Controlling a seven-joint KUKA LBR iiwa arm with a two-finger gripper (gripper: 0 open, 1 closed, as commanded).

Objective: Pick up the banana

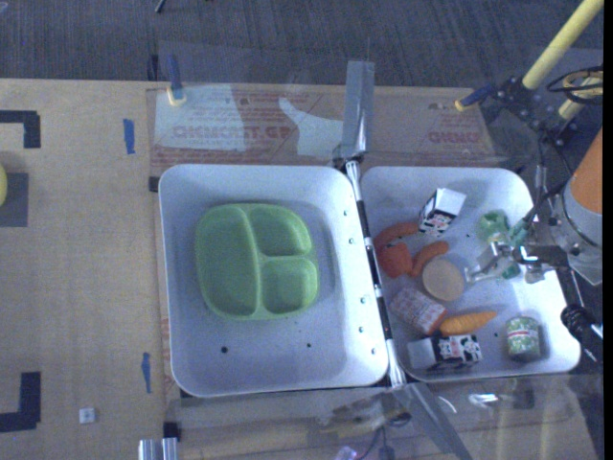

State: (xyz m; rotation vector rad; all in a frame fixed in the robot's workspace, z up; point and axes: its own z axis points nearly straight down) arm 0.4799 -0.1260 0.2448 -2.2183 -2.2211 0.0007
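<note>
Two shallow white plastic bins [182, 286] sit side by side on a tan, cardboard-coloured desk [77, 286]. The left bin holds a smooth, green, divided plastic plate [257, 261]. The right bin is crowded with small toy foods. A black-and-white cow-print carton [441, 209] lies near its far edge and a flat tan disc [442, 279] at its middle. An orange tapered carrot [467, 321] and a short green-topped can [522, 338] lie toward its near edge.

The grey arm's metal gripper [498, 262] hangs over the right bin, just beside the disc. From here I cannot tell whether it is open or closed.

I cannot make out the banana for certain. The likeliest thing is a yellow rounded shape [3, 186] at the desk's left edge, cut off by the frame and well apart from the gripper.

If that is the banana, the arm would need to cross both bins. It should come down over the middle of the curve and close across the narrow width, since smooth, rounded plastic could slip out sideways.
</note>
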